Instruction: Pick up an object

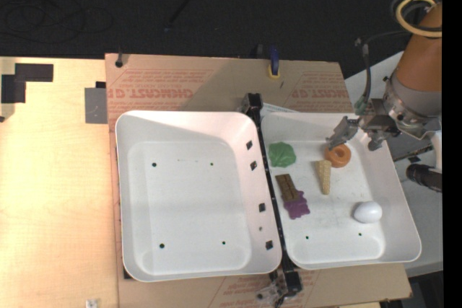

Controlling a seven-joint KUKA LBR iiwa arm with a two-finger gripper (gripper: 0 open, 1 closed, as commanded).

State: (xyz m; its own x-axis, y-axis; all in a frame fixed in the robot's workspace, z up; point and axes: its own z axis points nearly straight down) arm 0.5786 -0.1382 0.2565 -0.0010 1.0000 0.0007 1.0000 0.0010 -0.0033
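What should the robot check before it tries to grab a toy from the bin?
1. Toys within reach in the right bin: ok, five lie there.
2. Pincer over that bin: ok, near its far right side.
3. Nearest target: ok, the orange ring lies just below the pincer.
4. Room around the ring: not ok, the tan cone lies right beside it.
5. Pincer open enough: cannot tell.
6. Other toys apart from the ring: ok, the green lump, brown bar, purple toy and white egg.
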